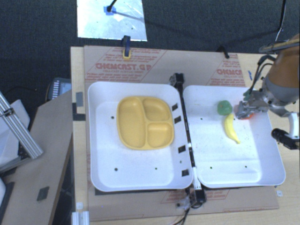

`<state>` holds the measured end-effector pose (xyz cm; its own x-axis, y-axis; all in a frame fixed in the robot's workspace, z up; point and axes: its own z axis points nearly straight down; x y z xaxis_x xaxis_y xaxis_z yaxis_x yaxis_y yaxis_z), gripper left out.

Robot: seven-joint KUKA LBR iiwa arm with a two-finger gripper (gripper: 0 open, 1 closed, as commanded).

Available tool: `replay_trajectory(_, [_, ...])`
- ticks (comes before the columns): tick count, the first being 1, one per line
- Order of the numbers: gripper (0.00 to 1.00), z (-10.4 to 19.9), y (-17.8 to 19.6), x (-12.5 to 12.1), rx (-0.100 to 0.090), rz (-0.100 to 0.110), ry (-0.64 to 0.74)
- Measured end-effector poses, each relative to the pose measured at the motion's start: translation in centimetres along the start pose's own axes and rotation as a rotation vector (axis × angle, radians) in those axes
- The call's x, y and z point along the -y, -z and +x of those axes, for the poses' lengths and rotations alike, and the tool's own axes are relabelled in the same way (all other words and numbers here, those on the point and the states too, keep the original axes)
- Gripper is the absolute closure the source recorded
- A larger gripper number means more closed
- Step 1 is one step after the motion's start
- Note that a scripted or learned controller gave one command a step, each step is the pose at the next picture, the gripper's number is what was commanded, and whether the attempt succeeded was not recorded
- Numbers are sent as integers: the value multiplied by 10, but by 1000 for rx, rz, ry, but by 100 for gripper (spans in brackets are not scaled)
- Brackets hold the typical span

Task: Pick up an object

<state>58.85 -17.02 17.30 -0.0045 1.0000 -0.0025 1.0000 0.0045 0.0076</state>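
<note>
Two shallow white bins sit side by side on the bench: a left bin [101, 172] and a right bin [225, 172]. The left bin contains one yellow divided plate [144, 122] with three compartments. The right bin contains one yellow banana [231, 129], one green rounded object [224, 108], and one small red object [249, 116], mostly hidden beneath the arm. One grey robot arm [281, 86] enters from the right. One reflective silver sheet [111, 13] lies beyond the bench. One yellow-and-black clamp [126, 48] stands at the bench's far edge.
</note>
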Motion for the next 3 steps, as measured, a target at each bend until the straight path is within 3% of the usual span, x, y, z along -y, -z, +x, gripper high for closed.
replay_trajectory(2, [100,-4,99,-14,0,1,2])
replay_trajectory(3, [100,50,87,-12,-4,7,5])
